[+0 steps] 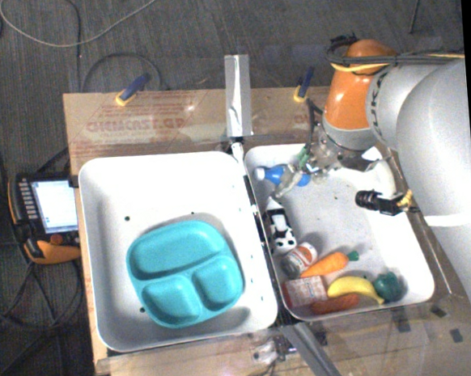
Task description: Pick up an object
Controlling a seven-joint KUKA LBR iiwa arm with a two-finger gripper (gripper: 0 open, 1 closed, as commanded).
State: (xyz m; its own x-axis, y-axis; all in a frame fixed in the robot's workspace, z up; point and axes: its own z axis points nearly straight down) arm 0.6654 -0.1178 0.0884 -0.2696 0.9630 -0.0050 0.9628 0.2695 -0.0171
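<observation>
The claw [293, 178] is seen low over the far end of the right bin [385, 236], beside a small blue object [276, 173]; whether anything is gripped, or how far it is parted, cannot be told. A firm hold should be confirmed before lifting, and the lift kept straight up, clear of the bin wall just beyond. The carrot [327, 263] and banana [353, 286] lie well nearer the front

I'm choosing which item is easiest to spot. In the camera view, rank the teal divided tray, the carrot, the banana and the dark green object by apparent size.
1. teal divided tray, by far the largest
2. carrot and banana, which look about alike, so unranked
3. dark green object, smallest
</observation>
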